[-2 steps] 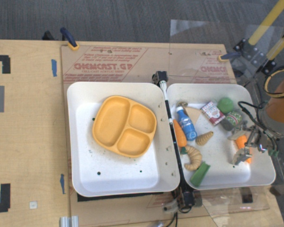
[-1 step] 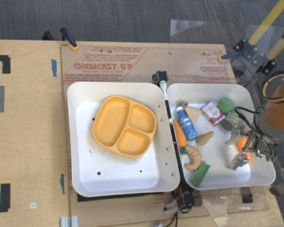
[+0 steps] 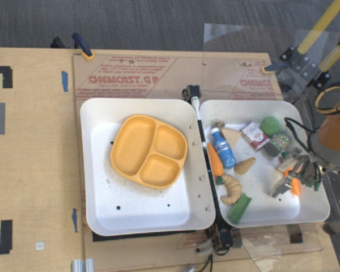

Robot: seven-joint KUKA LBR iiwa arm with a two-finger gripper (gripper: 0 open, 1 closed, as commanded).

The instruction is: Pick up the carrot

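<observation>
Lengthwise, the orange carrot [image 3: 215, 161] lies beside the blue bottle [image 3: 222, 148].

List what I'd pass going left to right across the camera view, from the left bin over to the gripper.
Left bin → yellow divided plate → carrot → blue bottle → small red box → green ball → gripper.
</observation>
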